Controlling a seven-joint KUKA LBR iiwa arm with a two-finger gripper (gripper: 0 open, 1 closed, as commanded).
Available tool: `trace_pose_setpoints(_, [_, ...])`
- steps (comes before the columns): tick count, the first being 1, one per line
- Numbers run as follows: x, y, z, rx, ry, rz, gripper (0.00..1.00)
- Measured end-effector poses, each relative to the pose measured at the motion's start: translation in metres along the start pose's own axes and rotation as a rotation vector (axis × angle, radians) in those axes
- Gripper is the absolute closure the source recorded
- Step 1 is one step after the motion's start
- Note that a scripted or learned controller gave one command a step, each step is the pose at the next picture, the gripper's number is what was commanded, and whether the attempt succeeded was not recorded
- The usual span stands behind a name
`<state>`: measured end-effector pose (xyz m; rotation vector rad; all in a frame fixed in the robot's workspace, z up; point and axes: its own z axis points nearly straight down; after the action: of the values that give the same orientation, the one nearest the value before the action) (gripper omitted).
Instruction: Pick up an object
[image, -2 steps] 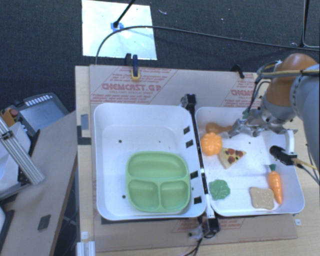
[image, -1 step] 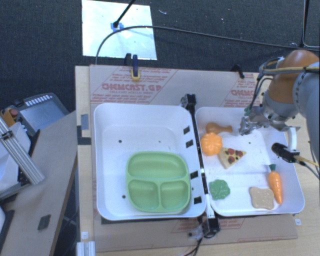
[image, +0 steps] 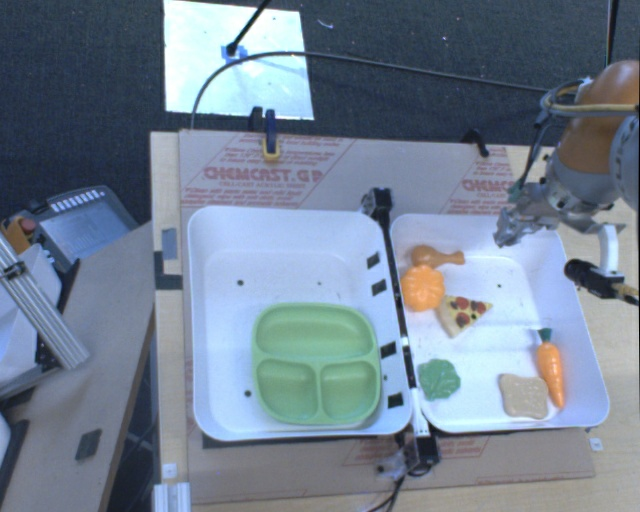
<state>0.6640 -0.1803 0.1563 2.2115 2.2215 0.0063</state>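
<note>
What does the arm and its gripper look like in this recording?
The arm is grey with a rounded orange band above the wrist. Thin cables loop beside the band. The gripper at its end is a small grey metal piece.

Bright, even overhead light w/ soft shadows; slightly grainy.

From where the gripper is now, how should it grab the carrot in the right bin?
Grip the carrot across its thick orange body just below the green top, coming straight down. It lies flat, lengthwise along the bin's right wall, so the fingers should close across its width. The bread slice crowds its tip.
</note>
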Motion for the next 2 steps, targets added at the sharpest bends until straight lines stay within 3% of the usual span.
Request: trace_pose_setpoints(2, [0.003, -0.006, -0.112, 0.003, 0.001, -0.002, 1.00])
